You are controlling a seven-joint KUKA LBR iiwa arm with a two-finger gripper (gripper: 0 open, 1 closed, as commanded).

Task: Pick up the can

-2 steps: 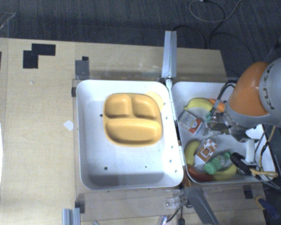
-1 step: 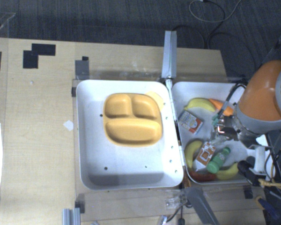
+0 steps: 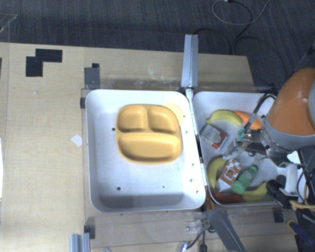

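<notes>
In the right bin (image 3: 199,101), a small labelled container (image 3: 212,135) in red, white and green lies near the left wall; it looks like the can, though I cannot be sure. My gripper (image 3: 245,142) hangs low over the middle of that bin, just right of this container and above the clutter. The grey wrist and orange band (image 3: 296,109) rise behind it to the right. Nothing visibly sits in the gripper.
The right bin also holds a banana (image 3: 226,117), an orange carrot-like piece (image 3: 250,119), another banana (image 3: 215,169), an orange-labelled packet (image 3: 231,173), a green bottle (image 3: 245,178) and a red item (image 3: 228,197). A yellow compartment tray (image 3: 148,133) lies in the left bin (image 3: 102,156).
</notes>
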